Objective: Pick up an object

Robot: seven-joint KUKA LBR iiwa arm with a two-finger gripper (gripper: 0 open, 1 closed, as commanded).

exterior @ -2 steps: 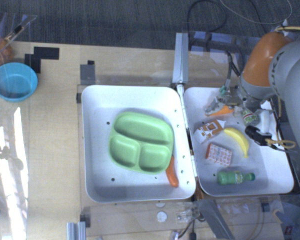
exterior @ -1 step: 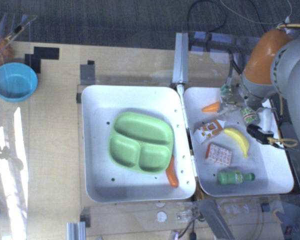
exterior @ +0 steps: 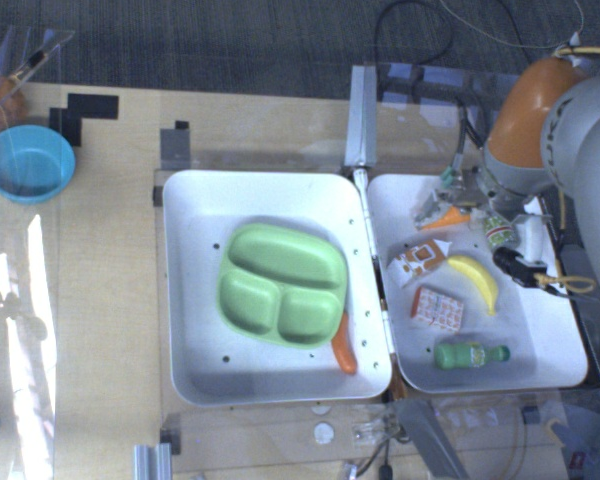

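Low over the far end of the right bin [exterior: 565, 363] sits the gripper [exterior: 460, 193], hanging from the grey arm [exterior: 585, 138] with its orange band, which comes in from the right. Whether the gripper is apart or together cannot be told from this slant, and nothing can be seen caught in it.

Just on its near side, and about touching it, lies a small orange wedge [exterior: 445, 221], pointing left. To the right of that wedge stands a little can [exterior: 498, 231] with a green and red label. Nearer still, a white and orange snack packet [exterior: 423, 259] lies by the bin's left wall, with a yellow banana [exterior: 477, 279] to its right, curving towards the near side. A red and white patterned box [exterior: 438, 309] lies just beside the banana's near end, on its left. A green bottle [exterior: 470, 354] lies on its side at the near end of the bin, its cap to the right.

Across the divider, the left bin [exterior: 192, 368] holds a green divided plate [exterior: 282, 284] about in its middle, and an orange carrot [exterior: 343, 349] lies against the plate's near right corner. Far off to the left, a blue bowl [exterior: 28, 163] stands on the wooden bench [exterior: 100, 318].
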